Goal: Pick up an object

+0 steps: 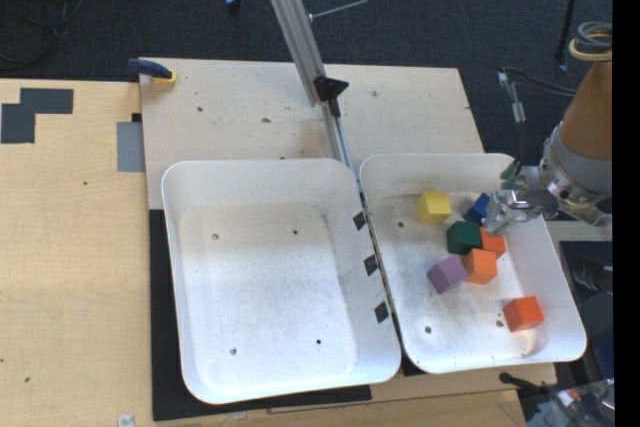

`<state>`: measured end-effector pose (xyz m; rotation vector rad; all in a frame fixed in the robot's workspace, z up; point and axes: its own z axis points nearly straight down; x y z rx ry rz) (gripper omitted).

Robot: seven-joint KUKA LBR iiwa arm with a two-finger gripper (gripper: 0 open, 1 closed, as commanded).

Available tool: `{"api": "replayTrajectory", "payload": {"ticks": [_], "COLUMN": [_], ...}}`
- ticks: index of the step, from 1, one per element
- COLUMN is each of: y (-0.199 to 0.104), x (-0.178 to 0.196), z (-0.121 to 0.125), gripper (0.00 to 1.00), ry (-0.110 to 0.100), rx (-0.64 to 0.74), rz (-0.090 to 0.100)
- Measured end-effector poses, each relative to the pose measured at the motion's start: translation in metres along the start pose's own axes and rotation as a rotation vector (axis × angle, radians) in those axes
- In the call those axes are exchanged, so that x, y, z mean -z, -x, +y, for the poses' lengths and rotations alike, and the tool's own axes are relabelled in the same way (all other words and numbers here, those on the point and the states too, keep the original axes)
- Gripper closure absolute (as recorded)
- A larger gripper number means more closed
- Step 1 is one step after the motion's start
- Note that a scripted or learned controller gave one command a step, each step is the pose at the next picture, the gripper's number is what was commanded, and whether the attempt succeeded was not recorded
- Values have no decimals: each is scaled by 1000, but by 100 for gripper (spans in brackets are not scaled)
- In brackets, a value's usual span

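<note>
From my remote seat I see the gripper (510, 210) low over the right bin (560, 345), near its far right side, sitting at the edge of a cluster of small blocks. I cannot tell its state from this angle, and nothing shows as held.

The blue block (479, 207) lies just to the gripper's left, touching or nearly so, and partly hidden by it. Just in front of and below the gripper sits the green block (463, 237), pressed against an orange block (482, 265) and what looks like a second orange or red piece at its side. The purple block (446, 273) is further toward me and left, touching that group. The yellow block (433, 206) stands apart to the gripper's left, and a red-orange block (522, 312) lies well apart, nearer the bin's front rim.

I judge all of these light, rigid, flat-sided cubes, probably wood or foam, not fragile and unlikely to slip if squeezed on opposite faces. The clustered ones leave little room for a grip on either side; the yellow and the red-orange blocks, with free sides all round, look the easier picks.
</note>
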<state>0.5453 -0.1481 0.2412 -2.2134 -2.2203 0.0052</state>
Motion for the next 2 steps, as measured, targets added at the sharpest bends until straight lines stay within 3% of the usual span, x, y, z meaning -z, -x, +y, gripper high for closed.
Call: {"api": "replayTrajectory", "payload": {"ticks": [1,2], "y": [1,35], "x": [3,37], "z": [-1,14], "gripper": [0,0], "ry": [4,9], "rx": [-3,-4], "rz": [-2,-4]}}
